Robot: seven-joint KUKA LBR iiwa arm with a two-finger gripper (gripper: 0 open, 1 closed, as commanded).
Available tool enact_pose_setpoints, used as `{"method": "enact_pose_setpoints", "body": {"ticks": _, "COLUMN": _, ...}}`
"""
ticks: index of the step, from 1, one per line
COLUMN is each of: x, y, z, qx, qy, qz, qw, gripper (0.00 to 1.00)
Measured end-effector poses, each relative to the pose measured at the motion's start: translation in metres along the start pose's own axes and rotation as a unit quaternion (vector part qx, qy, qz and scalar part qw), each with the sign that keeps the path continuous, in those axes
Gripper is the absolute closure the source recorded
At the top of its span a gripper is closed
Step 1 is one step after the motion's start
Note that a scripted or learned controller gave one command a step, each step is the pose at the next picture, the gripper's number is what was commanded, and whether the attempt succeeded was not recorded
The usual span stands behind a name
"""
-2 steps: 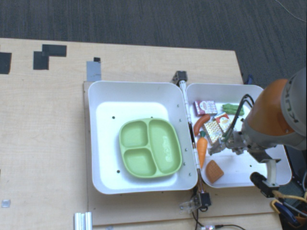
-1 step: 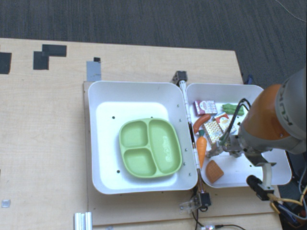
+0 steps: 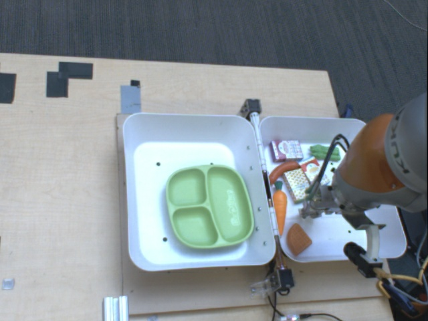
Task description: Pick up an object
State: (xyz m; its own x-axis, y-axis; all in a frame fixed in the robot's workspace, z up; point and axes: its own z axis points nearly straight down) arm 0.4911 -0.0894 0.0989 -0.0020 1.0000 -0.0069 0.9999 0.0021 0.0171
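The right bin [image 3: 394, 243] holds several small items: an orange carrot [image 3: 279, 209], an orange wedge [image 3: 298, 239], a red sausage-like piece [image 3: 283, 169], a pink packet [image 3: 289, 150], a printed snack packet [image 3: 299, 182] and a green item [image 3: 324, 151]. The arm, grey with an orange band, reaches in from the right and covers much of this bin. My gripper [image 3: 309, 209] is low over the bin's middle, just right of the carrot and above the orange wedge. The wrist hides its tip.
The left bin [image 3: 144, 179] holds a light green divided plate [image 3: 209, 206]. A ridge [image 3: 264, 179] separates the two bins. A black cable [image 3: 328, 156] loops over the right bin's far side. The wooden bench lies to the left.
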Motion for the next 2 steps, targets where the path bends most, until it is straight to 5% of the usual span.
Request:
{"method": "enact_pose_setpoints", "body": {"ticks": 1, "x": 0.0002, "y": -0.0001, "z": 0.0001, "qx": 0.0, "qy": 0.0, "qz": 0.0, "qw": 1.0, "gripper": 0.0}}
{"method": "enact_pose_setpoints", "body": {"ticks": 2, "x": -0.0013, "y": -0.0008, "z": 0.0091, "qx": 0.0, "qy": -0.003, "qz": 0.004, "qw": 1.0, "gripper": 0.0}}
